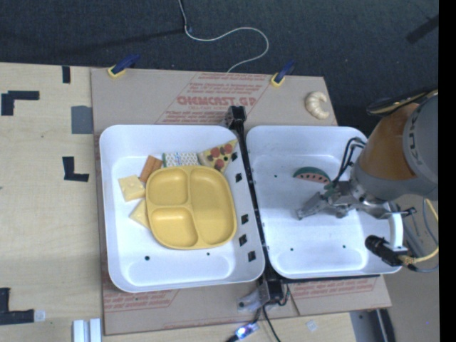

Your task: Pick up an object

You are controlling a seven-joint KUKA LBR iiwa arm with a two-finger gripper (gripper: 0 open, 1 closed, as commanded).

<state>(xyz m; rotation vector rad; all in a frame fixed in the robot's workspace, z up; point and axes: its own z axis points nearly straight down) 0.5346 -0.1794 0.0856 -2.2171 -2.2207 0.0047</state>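
Note:
A watermelon slice toy (312, 174) lies in the right bin (285, 248), toward its back. My gripper (308, 209) hangs low over the middle of that bin, a little in front of and beside the slice, its grey fingers pointing left. Nothing shows between the fingers. In the left bin (121, 262) a yellow divided plate (191, 206) lies over several flat food toys: a pale cheese square (131, 188), a brown cracker (150, 167) and a pizza slice (219, 154).
A black divider (246, 191) runs between the two bins. A small cream croissant-like toy (318, 105) lies on the cardboard behind the right bin. A white cable (228, 38) curls across the dark floor at the back.

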